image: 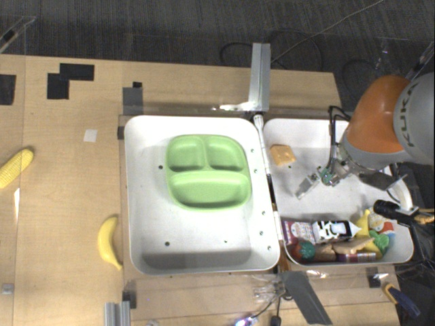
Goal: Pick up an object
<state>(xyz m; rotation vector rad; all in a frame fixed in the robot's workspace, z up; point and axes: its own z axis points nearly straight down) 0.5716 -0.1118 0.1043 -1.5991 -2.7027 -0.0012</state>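
My gripper point(304, 187) hangs low over the middle of the right bin point(306, 131), above bare white floor. A tan bread-like piece point(282, 155) lies just up and left of it, apart from it. Along the bin's front wall is a pile of objects: a dark carton with a white label point(319, 230), a green and red item point(306, 251), a brown stick-shaped piece point(346, 251) and yellow and red toys point(377, 233). The orange-banded wrist point(377, 117) covers the bin's far right side.
The left bin point(146, 202) holds a green divided plate point(206, 170). On the bench to the left lie a yellow banana point(109, 242) and a corn cob point(15, 168). A metal post point(260, 73) stands behind the seam between the bins.
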